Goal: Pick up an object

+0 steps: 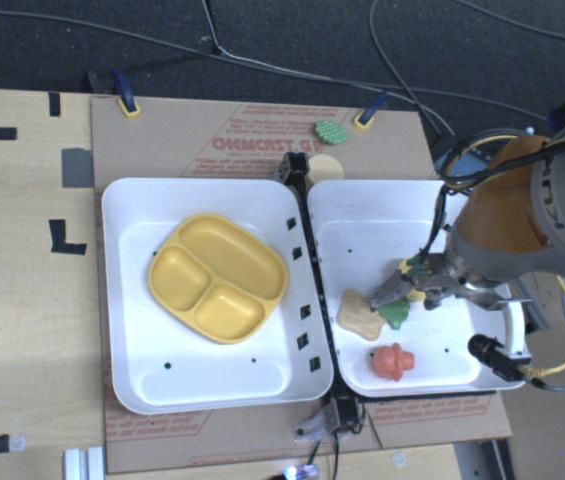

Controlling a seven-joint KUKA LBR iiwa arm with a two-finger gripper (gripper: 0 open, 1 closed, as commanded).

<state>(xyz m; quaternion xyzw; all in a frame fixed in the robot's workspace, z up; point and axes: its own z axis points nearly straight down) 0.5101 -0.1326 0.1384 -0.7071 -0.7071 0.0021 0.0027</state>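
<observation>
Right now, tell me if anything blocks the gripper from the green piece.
Nothing visible does. The gripper is already down at the green piece, with the beige piece lying close on the side toward the divider.

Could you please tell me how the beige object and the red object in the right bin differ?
The beige object is pale and blocky; the red object is rounder and bright. The beige object lies touching the green piece at the gripper; the red object sits alone nearer the front rim. Both rest in the right bin.

Grey arm with orange band reaching in from the right, wrist angled low, claw (392, 293) pointing left
</observation>
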